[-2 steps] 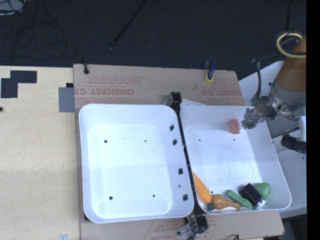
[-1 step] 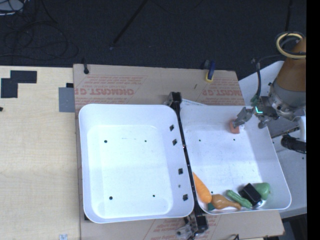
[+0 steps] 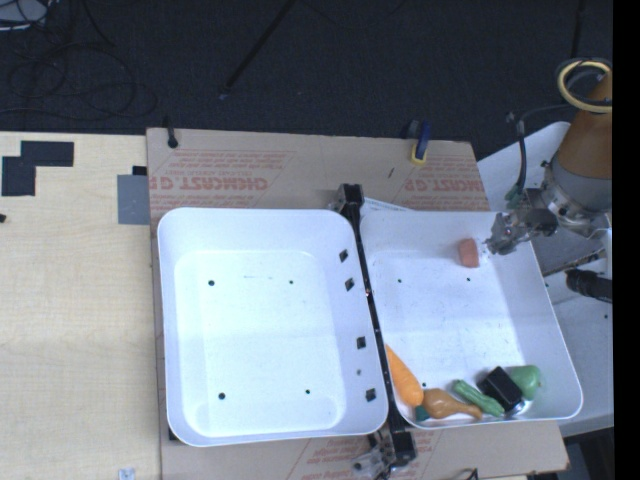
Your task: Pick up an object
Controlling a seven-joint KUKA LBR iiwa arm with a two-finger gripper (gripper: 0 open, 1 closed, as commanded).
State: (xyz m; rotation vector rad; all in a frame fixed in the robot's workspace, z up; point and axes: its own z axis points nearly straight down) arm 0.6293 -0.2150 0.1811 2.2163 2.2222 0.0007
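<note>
Camera view: just left of the gripper (image 3: 503, 236), beside its tip, a small pink block (image 3: 468, 253) lies in the right bin (image 3: 560, 353). It looks light and firm; pinch its sides. Finger spacing: cannot tell.

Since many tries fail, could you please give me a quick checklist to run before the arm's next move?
1. End effector in view at the right bin's far right rim: ok.
2. Finger state: cannot tell.
3. Object held: cannot tell.
4. Nearest target, pink block, lying apart from other items: ok.
5. Orange carrot, green toy and black block crowded in the near corner: not ok for a clean pick.
</note>
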